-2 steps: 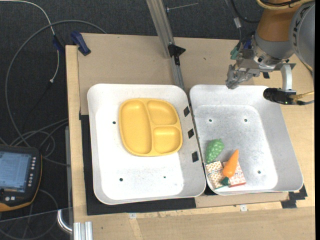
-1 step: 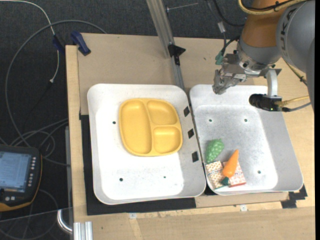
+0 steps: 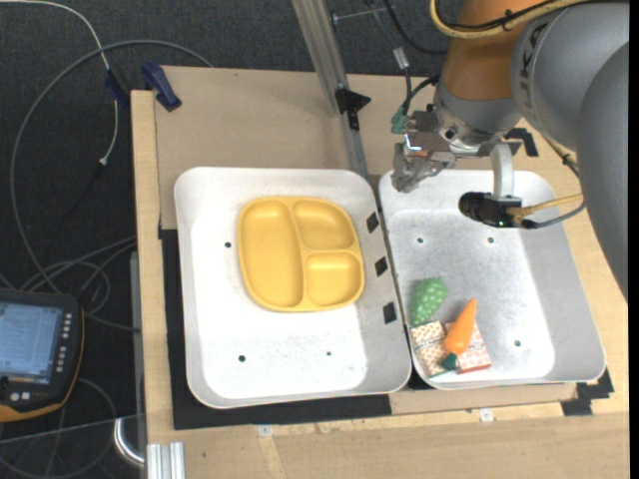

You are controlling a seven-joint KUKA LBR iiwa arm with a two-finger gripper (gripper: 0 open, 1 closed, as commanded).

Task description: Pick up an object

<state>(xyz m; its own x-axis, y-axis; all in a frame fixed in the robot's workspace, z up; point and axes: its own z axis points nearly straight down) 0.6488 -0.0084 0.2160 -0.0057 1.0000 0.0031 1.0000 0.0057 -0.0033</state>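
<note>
My gripper (image 3: 410, 171) hangs above the far left corner of the right bin (image 3: 519, 267), with nothing visible between its fingers. At that bin's near left lie a green knobbly fruit (image 3: 430, 295), an orange carrot (image 3: 460, 327) and a flat patterned card (image 3: 449, 349) under the carrot. All three objects rest well apart from the gripper, toward the front edge.
A yellow divided plate (image 3: 300, 252) sits in the left bin (image 3: 215, 337). A metal post (image 3: 324, 48) rises behind the bins near the gripper. A blue clip (image 3: 160, 86) lies on the bench's far left corner. Cables and a tablet (image 3: 35, 352) sit off the bench to the left.
</note>
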